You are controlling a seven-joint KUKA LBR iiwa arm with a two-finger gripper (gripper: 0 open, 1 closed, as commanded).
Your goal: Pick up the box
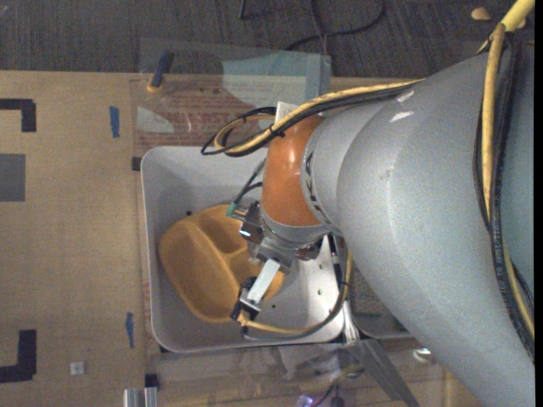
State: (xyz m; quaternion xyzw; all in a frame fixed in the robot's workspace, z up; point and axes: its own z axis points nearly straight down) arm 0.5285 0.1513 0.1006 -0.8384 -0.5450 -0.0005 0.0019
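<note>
A white bin [161, 185] holds a rounded orange-yellow thing [197, 265], lying in its left and middle part. I cannot tell whether this is the box. The grey arm with its orange band [287, 181] reaches in from the right and hangs over the bin's middle. My gripper [248, 231] sits low at the right edge of the orange-yellow thing, largely hidden under the wrist. A small teal bit [230, 212] shows beside it. The arm covers the right part of the bin.
The brown bench [68, 253] left of the bin carries blue tape marks [114, 121] and black squares. A clear plastic sheet [229, 79] lies beyond the bin's far wall. Dark floor with cables runs along the top.
</note>
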